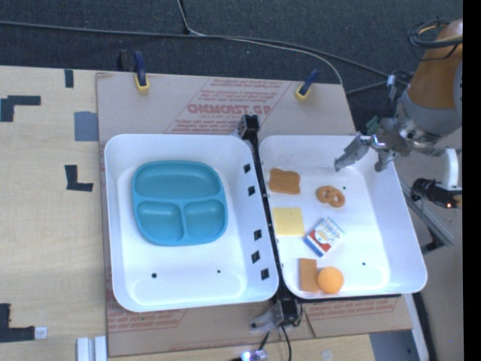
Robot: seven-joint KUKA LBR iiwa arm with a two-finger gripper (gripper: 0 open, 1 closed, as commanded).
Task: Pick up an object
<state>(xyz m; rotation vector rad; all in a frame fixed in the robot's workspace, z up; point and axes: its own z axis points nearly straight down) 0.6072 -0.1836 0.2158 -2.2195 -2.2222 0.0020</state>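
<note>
Bright, even overhead light whitens both bins (pixel 120 224), washing out the rims. Shadows are soft and short, falling just under the gripper (pixel 366 155) onto the bin floor. Focus is slightly soft throughout; the arm beside it blurs mildly.

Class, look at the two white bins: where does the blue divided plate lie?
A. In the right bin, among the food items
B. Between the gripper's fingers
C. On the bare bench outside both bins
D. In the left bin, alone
D: the blue divided plate lies flat in the left bin, while the food items such as the orange ball lie in the right bin.
</note>
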